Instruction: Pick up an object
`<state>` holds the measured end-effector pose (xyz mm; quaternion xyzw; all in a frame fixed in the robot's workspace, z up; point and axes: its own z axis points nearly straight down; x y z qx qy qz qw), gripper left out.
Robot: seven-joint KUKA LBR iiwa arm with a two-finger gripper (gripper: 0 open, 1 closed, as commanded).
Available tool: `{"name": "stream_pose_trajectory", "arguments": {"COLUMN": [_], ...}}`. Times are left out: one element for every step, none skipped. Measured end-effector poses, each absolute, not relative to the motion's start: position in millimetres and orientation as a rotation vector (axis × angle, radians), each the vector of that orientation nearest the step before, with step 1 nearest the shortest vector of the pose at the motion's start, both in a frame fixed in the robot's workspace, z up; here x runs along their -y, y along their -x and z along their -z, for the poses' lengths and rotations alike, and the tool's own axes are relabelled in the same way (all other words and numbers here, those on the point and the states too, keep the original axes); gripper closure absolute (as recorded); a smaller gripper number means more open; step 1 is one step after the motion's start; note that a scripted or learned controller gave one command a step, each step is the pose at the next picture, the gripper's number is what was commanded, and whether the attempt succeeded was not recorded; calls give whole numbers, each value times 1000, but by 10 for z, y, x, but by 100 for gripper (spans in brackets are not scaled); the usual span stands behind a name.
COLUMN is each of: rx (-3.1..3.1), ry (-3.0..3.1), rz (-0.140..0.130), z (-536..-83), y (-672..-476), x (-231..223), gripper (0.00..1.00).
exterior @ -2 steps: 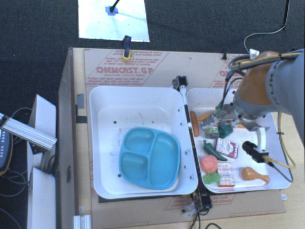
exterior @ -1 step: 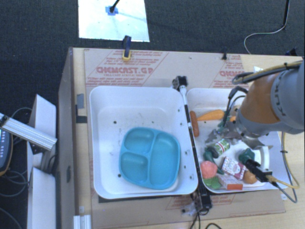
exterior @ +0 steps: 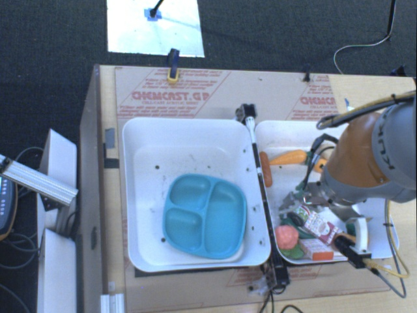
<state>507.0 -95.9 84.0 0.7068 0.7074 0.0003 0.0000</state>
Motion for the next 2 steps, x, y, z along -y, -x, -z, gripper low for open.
{"name": "stream_pose_trajectory", "arguments": {"rx": [-2219,-2224], "ry": [-2216,-2216], "rz": [-8,-5], "z": [-957,-1848], "y": [-5096,-5289], "x": [961,297], "gripper": [100,100]}}
